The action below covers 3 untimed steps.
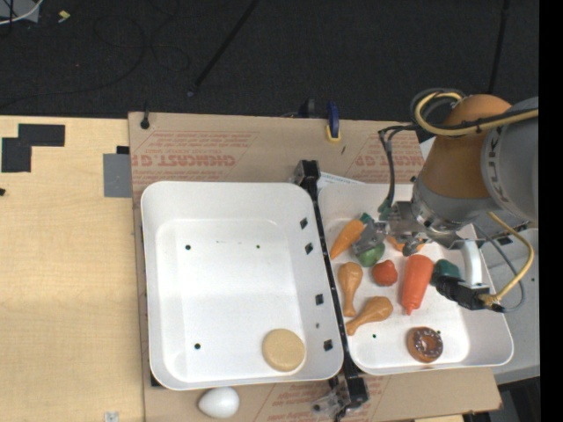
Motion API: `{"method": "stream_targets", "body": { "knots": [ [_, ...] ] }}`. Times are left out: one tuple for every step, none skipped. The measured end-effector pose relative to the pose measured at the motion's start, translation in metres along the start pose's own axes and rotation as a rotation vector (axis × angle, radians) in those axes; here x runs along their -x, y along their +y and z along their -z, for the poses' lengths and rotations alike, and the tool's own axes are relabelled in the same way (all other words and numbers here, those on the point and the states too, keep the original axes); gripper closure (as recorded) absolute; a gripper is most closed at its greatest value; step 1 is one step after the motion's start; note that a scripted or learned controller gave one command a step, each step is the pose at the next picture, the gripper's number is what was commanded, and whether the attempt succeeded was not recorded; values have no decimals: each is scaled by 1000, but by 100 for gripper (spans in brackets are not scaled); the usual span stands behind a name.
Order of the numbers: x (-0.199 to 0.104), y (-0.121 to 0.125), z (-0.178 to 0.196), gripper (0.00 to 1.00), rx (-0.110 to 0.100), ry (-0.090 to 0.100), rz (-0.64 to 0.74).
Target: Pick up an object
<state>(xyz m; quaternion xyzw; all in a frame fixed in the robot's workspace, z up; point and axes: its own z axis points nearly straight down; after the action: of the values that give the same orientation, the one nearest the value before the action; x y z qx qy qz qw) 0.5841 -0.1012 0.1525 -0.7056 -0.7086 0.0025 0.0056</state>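
Lowest in the frame, outside the bins: white egg (218,402), resting on the cardboard sheet (220,152) that covers the tabletop (62,280). Just above it, in the lower right corner of the left bin (146,236), a round tan disc (283,350), lying flat and alone. At much the same height in the right bin (503,352), a brown doughnut (426,344), near the bin's lower edge and apart from the other toys. Further up, two tan gourd-shaped pieces: one (369,313) lying at a slant, the other (350,284) just above it, close to the bin's left wall. Right of these, a large orange carrot (415,281), pointing down the frame, with a red tomato (384,272) just beside it on the left. Above the tomato, a green piece (368,253), and up-left of that a small orange carrot (347,236), tilted. Over this upper cluster, the end of the grey arm (457,174), entering from the right with cables looped about it; jaws low above the green piece, spread or pressed together impossible to tell, nothing seen pinched between them. Right of the large carrot, a dark green item (445,269) partly under the arm. Furthest back, a black clip (308,172) where the bins meet, and a blue clamp (332,123) on the sheet's far edge.
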Motion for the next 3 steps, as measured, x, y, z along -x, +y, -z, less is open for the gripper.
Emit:
{"method": "stream_targets", "body": {
  "knots": [
    [-11, 0, -69, 0, 6, -4, -4],
    [-9, 0, -55, 100, 7, -3, -10],
    [-77, 54, 42, 100, 23, -2, 4]
  ]
}}
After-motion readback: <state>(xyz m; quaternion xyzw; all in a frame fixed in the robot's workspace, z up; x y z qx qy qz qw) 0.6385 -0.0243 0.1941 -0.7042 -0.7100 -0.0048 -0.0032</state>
